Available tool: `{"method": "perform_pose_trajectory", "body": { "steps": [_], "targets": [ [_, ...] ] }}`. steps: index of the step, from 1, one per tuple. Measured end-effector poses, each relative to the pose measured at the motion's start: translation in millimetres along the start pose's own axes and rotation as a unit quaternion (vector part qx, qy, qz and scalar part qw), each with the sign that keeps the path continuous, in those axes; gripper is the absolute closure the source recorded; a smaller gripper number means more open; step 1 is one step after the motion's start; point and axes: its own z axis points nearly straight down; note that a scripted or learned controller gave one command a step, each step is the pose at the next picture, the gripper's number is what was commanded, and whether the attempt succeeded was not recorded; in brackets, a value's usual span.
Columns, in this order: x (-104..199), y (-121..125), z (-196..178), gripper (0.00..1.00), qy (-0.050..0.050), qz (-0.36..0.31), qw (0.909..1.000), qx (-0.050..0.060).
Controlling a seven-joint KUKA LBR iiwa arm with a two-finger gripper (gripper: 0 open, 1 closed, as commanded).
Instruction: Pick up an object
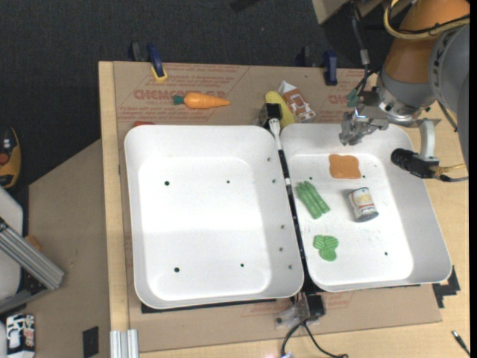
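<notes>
1. Gripper (350, 135) hangs over the far edge of the right bin (417, 259), just above the orange piece (344, 167). Nothing between its fingers. Can't tell if they're apart or together at this size.
2. Right bin holds four things: orange piece at the far side, small can (363, 203) on its side just nearer, green ridged piece (311, 199) near the divider, smaller green item (326, 246) toward the near edge. All apart from each other.
3. Left bin (149, 267) sits touching the right bin along the centre seam.
4. On the cardboard (119, 125) behind the bins: carrot (200, 101) at left, a yellow item (277, 104) and a small box (299, 104) close together by the seam.
5. Arm (421, 43) comes in from upper right, orange band above the wrist.
</notes>
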Motion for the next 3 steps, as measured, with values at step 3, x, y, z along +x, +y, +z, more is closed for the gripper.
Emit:
{"method": "perform_pose_trajectory", "body": {
  "steps": [3],
  "targets": [
    [238, 0, -14, 1.0, 0.001, -0.004, 1.0, -0.003]
  ]
}}
